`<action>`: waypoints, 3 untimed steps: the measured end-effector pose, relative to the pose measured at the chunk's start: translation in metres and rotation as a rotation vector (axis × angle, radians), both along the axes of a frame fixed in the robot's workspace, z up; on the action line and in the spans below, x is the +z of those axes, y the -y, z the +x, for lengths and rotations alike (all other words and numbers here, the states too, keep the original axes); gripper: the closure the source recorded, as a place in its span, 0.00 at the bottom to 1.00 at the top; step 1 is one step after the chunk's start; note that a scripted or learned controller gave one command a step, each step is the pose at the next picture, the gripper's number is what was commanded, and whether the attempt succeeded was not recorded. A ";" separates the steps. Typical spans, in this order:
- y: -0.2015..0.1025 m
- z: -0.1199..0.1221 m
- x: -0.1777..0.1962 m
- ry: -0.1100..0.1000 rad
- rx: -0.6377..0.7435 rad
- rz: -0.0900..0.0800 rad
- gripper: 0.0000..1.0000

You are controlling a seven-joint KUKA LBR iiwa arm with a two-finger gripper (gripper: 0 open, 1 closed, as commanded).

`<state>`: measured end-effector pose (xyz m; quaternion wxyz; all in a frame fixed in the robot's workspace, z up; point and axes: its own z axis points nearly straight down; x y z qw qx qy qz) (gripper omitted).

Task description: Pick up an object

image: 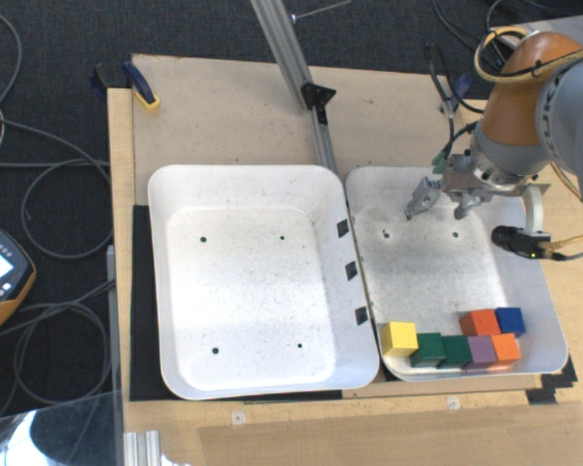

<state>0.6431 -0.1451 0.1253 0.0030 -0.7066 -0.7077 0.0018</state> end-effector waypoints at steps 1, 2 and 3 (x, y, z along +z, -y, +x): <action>0.000 0.002 0.015 0.009 0.000 -0.001 1.00; -0.004 -0.005 0.072 0.014 0.000 -0.003 1.00; -0.005 -0.004 0.096 0.012 0.000 -0.002 1.00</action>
